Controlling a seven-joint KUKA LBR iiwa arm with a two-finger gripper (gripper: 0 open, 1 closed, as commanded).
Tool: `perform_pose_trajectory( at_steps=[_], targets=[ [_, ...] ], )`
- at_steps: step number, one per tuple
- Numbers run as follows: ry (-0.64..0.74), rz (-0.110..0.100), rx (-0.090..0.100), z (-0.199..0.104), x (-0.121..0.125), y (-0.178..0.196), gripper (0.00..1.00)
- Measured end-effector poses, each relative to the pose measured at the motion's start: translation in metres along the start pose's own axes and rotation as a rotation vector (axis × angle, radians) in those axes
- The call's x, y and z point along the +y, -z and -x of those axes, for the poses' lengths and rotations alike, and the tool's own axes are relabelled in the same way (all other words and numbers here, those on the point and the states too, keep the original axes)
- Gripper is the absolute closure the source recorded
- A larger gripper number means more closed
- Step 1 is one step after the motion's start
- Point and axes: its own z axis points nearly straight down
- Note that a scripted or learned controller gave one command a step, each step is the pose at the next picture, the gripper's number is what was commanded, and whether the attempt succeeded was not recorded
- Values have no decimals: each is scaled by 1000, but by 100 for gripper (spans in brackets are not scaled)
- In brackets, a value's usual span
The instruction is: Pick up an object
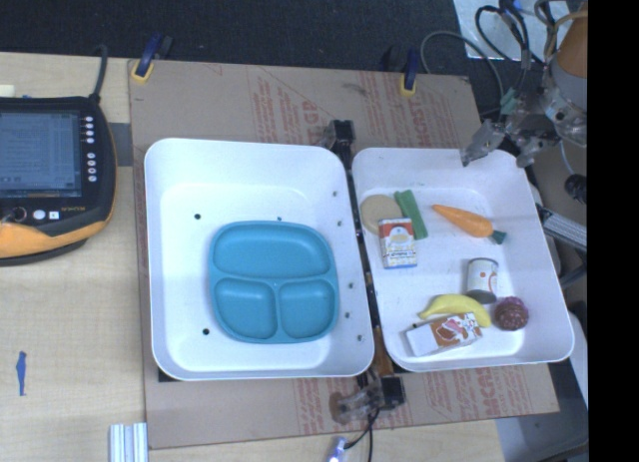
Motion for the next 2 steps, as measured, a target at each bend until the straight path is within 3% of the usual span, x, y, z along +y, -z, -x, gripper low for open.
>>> perform_pose_trajectory(
  at_steps=[1, 2],
  targets=[
    [-1, -3, 0, -24, -59, -116, 0],
    [-2, -1, 1, 11, -81, -103, 0]
  ],
)
